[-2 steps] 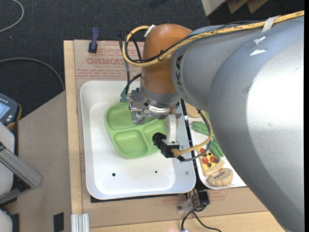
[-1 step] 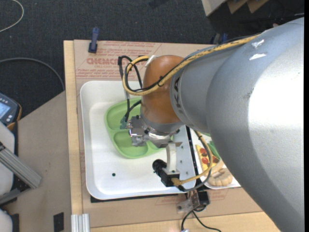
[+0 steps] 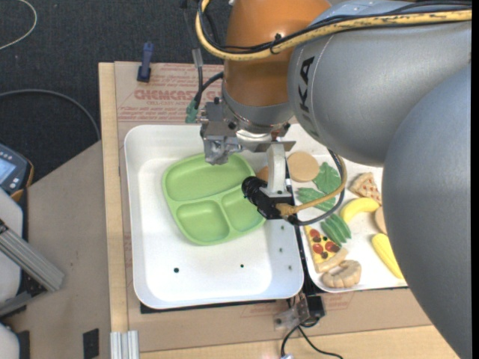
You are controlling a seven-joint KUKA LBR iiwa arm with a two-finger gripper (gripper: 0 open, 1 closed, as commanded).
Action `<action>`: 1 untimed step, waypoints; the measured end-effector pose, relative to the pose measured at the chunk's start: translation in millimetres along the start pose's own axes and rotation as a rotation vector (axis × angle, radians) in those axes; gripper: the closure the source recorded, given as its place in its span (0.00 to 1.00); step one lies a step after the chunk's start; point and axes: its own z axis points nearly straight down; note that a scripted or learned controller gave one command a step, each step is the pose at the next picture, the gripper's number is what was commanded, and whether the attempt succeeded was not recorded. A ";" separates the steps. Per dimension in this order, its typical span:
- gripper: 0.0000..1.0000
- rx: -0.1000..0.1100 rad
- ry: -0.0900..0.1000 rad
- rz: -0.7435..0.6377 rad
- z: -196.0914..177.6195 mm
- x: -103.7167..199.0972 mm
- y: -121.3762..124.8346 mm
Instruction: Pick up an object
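A light green divided plate lies tilted in the left white bin. My gripper hangs over the plate's far rim, under the orange wrist band. Nothing shows between its fingers. The right bin holds several toy foods: a round tan bun, a green leaf, a pizza slice, a banana, a yellow piece and a pale bread roll. The arm hides the right bin's far and right parts.
Two small dark specks mark the left bin's bare floor in front of the plate. A blue clamp sits on the cardboard beyond the bins. The big grey arm fills the upper right.
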 end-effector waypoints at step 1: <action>1.00 0.018 -0.004 0.005 -28.2 -37.4 -66.7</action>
